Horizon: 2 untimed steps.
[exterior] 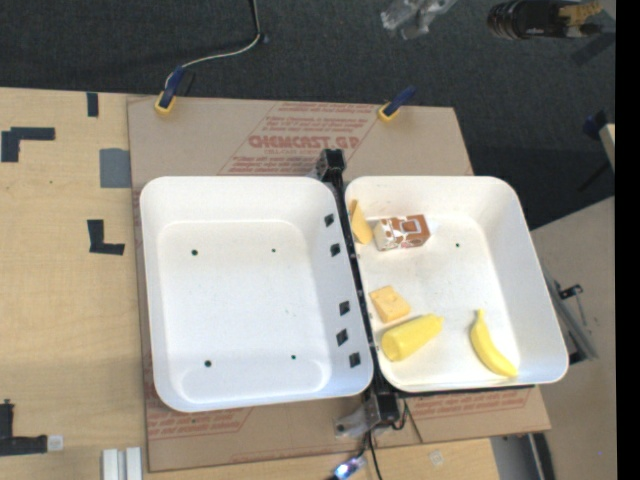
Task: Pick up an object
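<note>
White plastic was what I saw most of: two shallow bins side by side on a brown cardboard sheet (pixel 300 138) over the worktop (pixel 60 268). The left bin (pixel 240 298) had only a few dark dots on its floor. The right bin (pixel 500 228) held everything pickable. A banana (pixel 492 346) lay near its front right corner, with a yellow corn cob (pixel 410 337) to its left, near but apart. Just behind the cob sat a small yellow block (pixel 389 303). Near the back left, a brown-and-white box (pixel 401 232) lay just beside a yellow slice (pixel 359 222) leaning against the bin's left wall. The claw (pixel 420 6) hung blurred at the top of my view, over the dark floor, well apart from both bins; I could not tell its state.
</note>
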Each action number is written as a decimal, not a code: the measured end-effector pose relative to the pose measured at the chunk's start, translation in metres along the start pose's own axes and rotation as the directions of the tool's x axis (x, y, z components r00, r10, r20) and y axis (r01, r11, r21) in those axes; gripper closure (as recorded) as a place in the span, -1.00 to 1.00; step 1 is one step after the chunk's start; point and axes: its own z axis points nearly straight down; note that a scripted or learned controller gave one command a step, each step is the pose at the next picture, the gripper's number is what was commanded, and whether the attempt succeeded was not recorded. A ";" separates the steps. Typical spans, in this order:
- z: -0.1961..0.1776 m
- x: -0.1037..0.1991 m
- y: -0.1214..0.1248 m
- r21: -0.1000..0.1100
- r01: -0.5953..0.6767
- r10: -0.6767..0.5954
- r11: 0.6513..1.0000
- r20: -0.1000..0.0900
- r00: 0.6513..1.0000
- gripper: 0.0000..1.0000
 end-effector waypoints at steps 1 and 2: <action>0.161 0.073 -0.012 0.037 0.002 -0.002 0.999 0.002 1.000 1.00; 0.048 0.088 0.000 0.009 -0.001 0.001 1.000 -0.001 1.000 1.00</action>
